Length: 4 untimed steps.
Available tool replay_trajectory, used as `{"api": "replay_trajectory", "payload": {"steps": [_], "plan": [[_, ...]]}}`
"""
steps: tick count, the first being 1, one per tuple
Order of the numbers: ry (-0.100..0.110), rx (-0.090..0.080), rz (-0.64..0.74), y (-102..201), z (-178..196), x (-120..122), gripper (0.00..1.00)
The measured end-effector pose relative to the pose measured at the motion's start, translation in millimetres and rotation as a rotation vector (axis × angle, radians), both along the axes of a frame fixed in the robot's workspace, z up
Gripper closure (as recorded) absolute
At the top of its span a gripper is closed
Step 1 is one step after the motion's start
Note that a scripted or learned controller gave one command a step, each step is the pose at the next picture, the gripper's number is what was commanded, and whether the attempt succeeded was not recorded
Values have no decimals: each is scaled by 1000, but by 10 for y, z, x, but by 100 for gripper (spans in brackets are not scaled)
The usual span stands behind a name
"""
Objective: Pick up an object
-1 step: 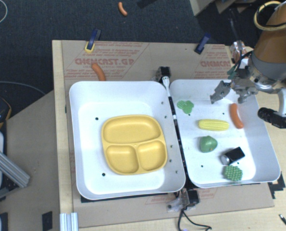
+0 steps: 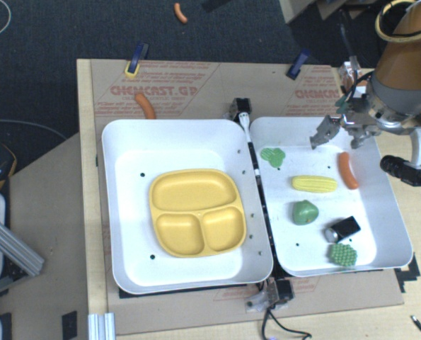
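My gripper (image 2: 339, 134) hangs open over the far part of the right bin (image 2: 380, 250), with nothing between its fingers. Just right of it and slightly nearer lies an orange sausage (image 2: 347, 170). A flat green leaf piece (image 2: 272, 156) lies to the gripper's left. A yellow corn cob (image 2: 314, 184) rests in the bin's middle, nearer than the gripper. Closer to the front are a green pepper-like lump (image 2: 304, 212), a black block (image 2: 343, 229) and a green bumpy piece (image 2: 343, 254).
The left bin (image 2: 118, 190) holds a yellow three-compartment plate (image 2: 196, 211). Another orange sausage (image 2: 146, 105) lies on the cardboard behind the left bin. Blue clamps (image 2: 134, 61) (image 2: 297, 65) grip the board's far edge. A black clip (image 2: 241, 109) sits between the bins.
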State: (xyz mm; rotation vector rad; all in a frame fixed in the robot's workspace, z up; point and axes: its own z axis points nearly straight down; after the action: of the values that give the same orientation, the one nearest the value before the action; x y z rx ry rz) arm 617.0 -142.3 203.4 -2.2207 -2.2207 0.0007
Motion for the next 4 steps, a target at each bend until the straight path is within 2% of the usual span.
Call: {"api": "replay_trajectory", "payload": {"steps": [1, 2, 3, 4], "plan": [[7, 2, 1, 77, -616, -15, 0], [5, 1, 0, 86, -1146, -22, 0], [-2, 0, 0, 81, -1005, -7, 100], [-7, -2, 1, 82, -573, 21, 100]]}}
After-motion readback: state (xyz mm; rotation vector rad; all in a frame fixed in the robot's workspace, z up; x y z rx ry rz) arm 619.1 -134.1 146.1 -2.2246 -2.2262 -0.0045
